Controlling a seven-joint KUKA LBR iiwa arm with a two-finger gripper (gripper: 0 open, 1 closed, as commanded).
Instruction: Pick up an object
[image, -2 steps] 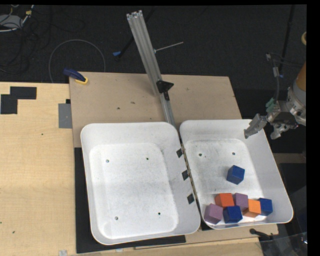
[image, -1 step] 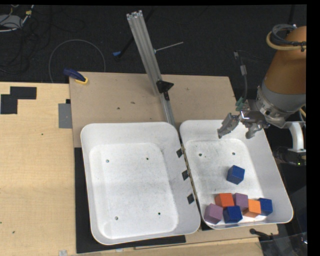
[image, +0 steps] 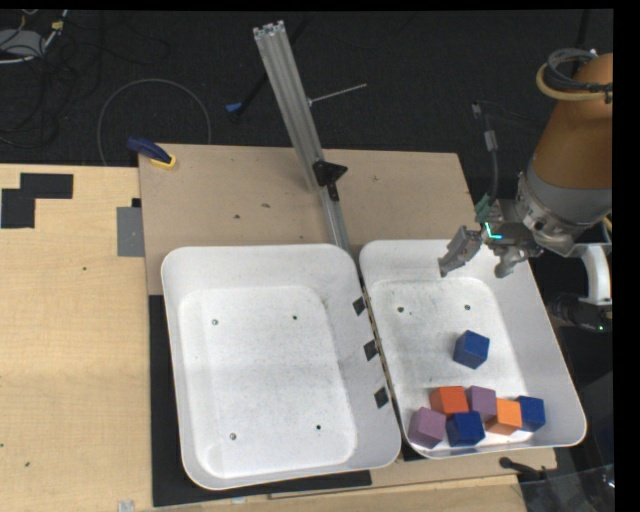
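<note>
Tool (image: 481, 256) fingers spread, holding nothing, above right bin (image: 560, 370).

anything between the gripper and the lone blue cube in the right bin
Nothing. In the camera view, only bare white floor of the right bin separates the gripper from the lone blue cube; the other cubes cluster nearer the bin's front edge.

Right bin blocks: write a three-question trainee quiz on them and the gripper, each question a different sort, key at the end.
1. True or false: the lone blue block touches the block cluster at the near edge of the right bin.
2. How many orange blocks lie in that cluster?
3. The gripper hangs over the right bin's: A) far end, B) near end, C) middle.

Key: 1 false; 2 two; 3 A.
</note>
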